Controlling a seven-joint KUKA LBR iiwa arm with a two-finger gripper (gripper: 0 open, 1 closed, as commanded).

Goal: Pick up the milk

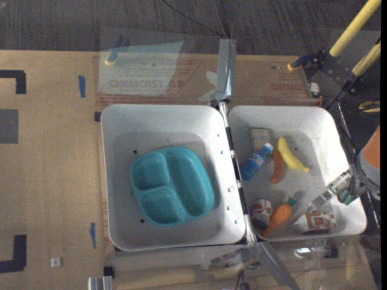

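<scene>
While the pincer (315, 205) hangs low in the right bin (338, 122), fingers spread and gripping nothing, the milk (320, 220), a small carton, sits just beneath and beside it toward the near right corner, close to the carrot (279, 215).

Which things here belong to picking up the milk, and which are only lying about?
For the job: milk carton, tool just above it, right bin.

Lying about: blue bottle, banana, carrot, teal plate, left bin.
</scene>
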